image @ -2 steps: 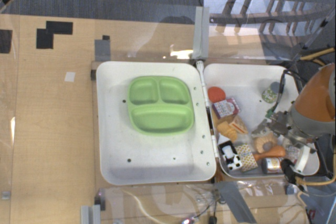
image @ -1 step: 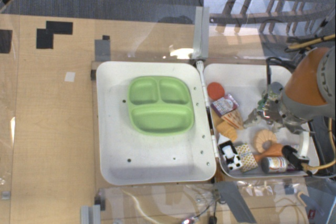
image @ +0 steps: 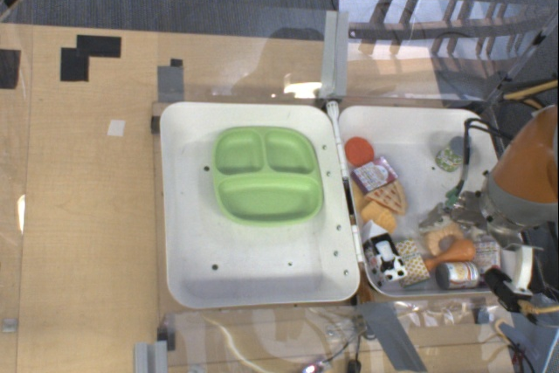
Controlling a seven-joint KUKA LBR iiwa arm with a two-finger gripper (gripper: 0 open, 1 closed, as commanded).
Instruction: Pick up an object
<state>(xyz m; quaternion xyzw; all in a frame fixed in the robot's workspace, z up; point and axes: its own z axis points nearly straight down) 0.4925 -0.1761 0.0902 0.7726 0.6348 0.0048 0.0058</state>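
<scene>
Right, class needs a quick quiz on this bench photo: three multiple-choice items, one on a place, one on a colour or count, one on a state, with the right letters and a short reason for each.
1. Where does the divided plate lie?
A. in the left bin
B. in the right bin
C. on the bench outside the bins

2. What colour is that plate?
A. red
B. green
C. blue

3. How does the plate lie?
A. flat, compartments facing up
B. upside down
C. standing on its edge

Answers:
1 A, it sits inside the left bin's white walls.
2 B, it is light green throughout.
3 A, three compartments show from above.
</scene>
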